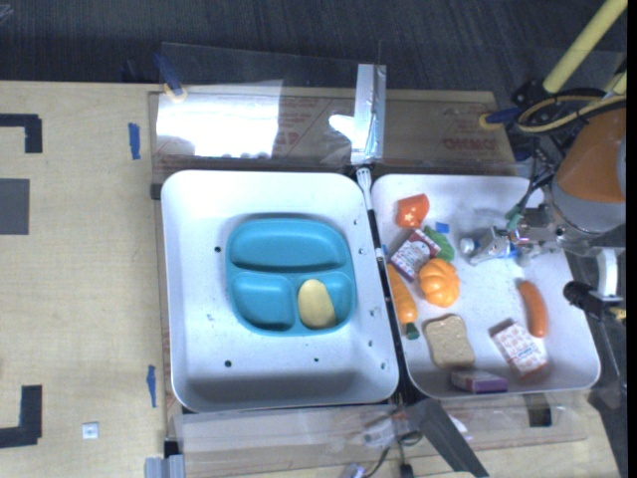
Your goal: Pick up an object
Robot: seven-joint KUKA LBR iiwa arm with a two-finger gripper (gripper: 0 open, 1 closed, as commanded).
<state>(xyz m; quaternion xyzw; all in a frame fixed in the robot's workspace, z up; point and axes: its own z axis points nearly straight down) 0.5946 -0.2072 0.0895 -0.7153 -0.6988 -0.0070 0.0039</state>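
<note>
The pale wooden bench (pixel 80 297) carries two shallow white bins side by side. The left white bin (pixel 189 366) holds a blue plastic tray with three compartments (pixel 289 242); a yellow lemon-shaped toy (pixel 316 304) sits in the tray's lower right compartment, and the other two compartments have nothing in them.

The right white bin (pixel 572 361) holds the loose pieces. The grey arm with its orange band (pixel 595 172) comes in over the bin's upper right corner, and the gripper (pixel 485 246) sits low in the upper part of that bin, among bits of blue and green; whether it is apart or together I cannot tell from here.

Just left of it lie a small orange pumpkin toy (pixel 439 281), a red pepper-like toy (pixel 412 210) and a red-and-white packet (pixel 409 257), close together. An orange carrot toy (pixel 402 300) lies along the bin's left wall. Lower down are a brown slice of toy bread (pixel 450 340), a second red-and-white packet (pixel 520 347), an orange-red sausage toy (pixel 535 308) and a flat purple bar (pixel 479 381) near the front wall.
</note>
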